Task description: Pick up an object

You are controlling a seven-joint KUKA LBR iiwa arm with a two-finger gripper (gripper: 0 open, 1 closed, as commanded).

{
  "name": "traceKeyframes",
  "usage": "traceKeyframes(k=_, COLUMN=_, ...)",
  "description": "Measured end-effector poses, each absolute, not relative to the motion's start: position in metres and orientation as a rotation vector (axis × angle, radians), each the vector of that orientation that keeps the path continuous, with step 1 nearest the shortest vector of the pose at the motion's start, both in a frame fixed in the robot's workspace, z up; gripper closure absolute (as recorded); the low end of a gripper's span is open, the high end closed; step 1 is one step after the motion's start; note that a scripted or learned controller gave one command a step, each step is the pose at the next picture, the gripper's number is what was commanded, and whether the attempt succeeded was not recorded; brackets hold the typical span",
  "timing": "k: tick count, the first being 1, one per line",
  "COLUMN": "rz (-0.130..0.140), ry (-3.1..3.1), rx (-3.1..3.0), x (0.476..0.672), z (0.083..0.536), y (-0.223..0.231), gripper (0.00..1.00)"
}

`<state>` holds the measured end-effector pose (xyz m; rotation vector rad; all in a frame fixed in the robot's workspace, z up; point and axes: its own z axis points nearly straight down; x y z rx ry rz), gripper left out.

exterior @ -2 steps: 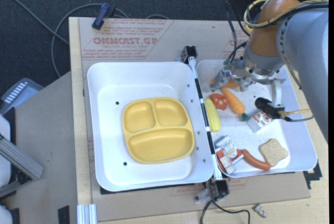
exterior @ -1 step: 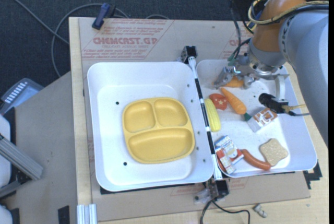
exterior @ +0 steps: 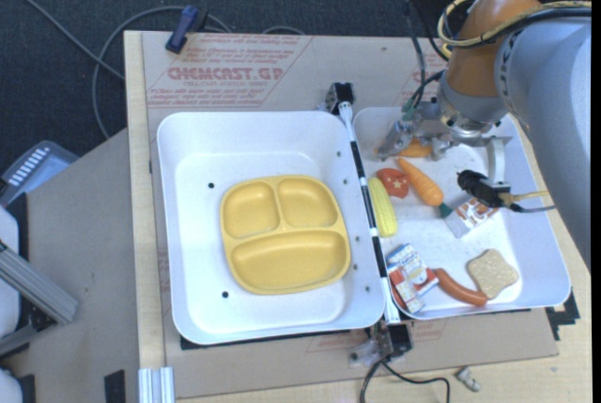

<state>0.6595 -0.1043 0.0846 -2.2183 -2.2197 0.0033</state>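
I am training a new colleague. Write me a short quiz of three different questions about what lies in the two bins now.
1. True or false: the yellow divided plate lies in the left bin.
2. Which item lies nearest the divider between the bins? A) corn cob B) bread slice C) sausage
3. Fill in: the gripper is over the ____ corner of the right bin, beside an orange item.

Key: 1 true. 2 A. 3 far left. The carrot and tomato slice lie just in front of it.
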Motion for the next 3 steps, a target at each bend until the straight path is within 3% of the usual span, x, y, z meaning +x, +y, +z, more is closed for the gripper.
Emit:
traceKeyframes(k=1, rz=0.017, ry=-2.217, rx=-2.216, x=0.657, z=0.094, y=-0.106, gripper=1.0)
traceKeyframes(k=2, rz=-0.001, ry=-2.221, rx=-2.22, x=0.589, z=0.186, y=-0.067, gripper=1.0)
traceKeyframes(k=3, rz=0.002, ry=-2.221, rx=-2.218, x=0.577, z=0.199, y=-0.002, gripper=1.0)
